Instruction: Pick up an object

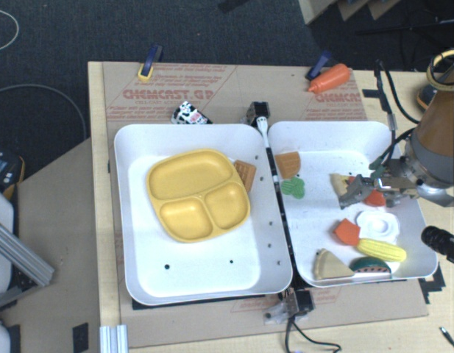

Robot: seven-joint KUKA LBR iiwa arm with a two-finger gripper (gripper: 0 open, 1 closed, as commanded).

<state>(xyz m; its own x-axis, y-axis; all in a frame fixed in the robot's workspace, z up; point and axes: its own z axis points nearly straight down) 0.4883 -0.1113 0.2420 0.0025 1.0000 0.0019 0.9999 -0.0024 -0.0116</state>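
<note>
My gripper [357, 191] hangs low over the right part of the right bin [315, 142], reaching in from the right edge. A small tan piece [339, 182] lies right at its tip and a small red piece [375, 198] just beside it; whether either one is held is hidden. Nearby in the same bin lie an orange-red block [347, 232], a white round piece [378, 225], a yellow corn cob [381, 250], a watermelon slice [370, 266], a tan wedge [329, 264], a green piece [293, 188] and a toast-coloured piece [288, 164].
The left bin [138, 271] holds a yellow divided plate [197, 195] with a brown waffle piece [246, 173] at its right rim. On the bench behind the bins lie an orange carrot [330, 78], a black-and-white cow toy [190, 114] and a blue-yellow clamp [147, 65].
</note>
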